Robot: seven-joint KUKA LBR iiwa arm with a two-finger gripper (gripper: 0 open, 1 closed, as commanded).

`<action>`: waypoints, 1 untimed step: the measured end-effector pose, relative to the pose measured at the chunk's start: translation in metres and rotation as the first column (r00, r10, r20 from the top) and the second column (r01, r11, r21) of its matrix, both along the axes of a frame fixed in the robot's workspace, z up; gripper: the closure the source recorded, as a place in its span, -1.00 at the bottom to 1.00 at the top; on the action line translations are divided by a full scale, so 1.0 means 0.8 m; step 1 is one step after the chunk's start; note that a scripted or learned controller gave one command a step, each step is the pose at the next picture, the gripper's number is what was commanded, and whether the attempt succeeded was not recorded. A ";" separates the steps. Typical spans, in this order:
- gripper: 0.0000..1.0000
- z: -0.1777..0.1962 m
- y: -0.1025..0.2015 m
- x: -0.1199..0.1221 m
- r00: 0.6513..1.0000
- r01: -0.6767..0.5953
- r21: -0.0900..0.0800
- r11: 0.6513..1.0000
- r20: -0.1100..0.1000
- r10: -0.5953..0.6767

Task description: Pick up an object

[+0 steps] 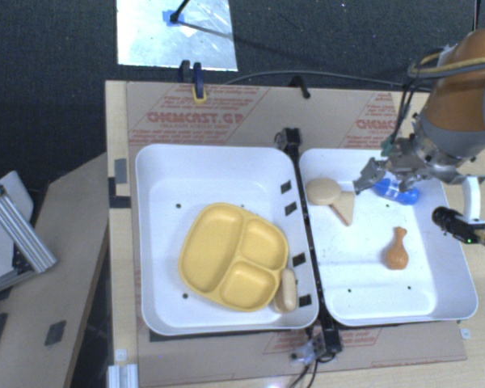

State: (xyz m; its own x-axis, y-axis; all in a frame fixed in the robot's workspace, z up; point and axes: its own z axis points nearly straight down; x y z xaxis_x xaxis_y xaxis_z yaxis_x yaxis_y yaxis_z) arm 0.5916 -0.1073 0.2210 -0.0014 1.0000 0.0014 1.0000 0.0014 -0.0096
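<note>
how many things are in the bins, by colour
yellow: 1, the divided tray in the left bin
tan: 2, the small piece by the tray, the mushroom-shaped piece in the right bin
orange: 1, the drumstick-shaped piece
blue: 1, the piece beneath the pincer
total: 5

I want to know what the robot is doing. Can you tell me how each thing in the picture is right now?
Yellow tray: flat in the left bin, tan piece at its corner.
Tan piece: lying against the tray.
Beige scoop: lying in the right bin.
Orange drumstick: lying in the right bin, untouched.
Blue object: lying under the gripper.
Gripper: low over the right bin.
</note>
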 end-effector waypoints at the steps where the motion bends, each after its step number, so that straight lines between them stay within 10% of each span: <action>1: -1.00 0.007 0.000 0.003 1.000 -0.002 -0.001 1.000 0.011 0.002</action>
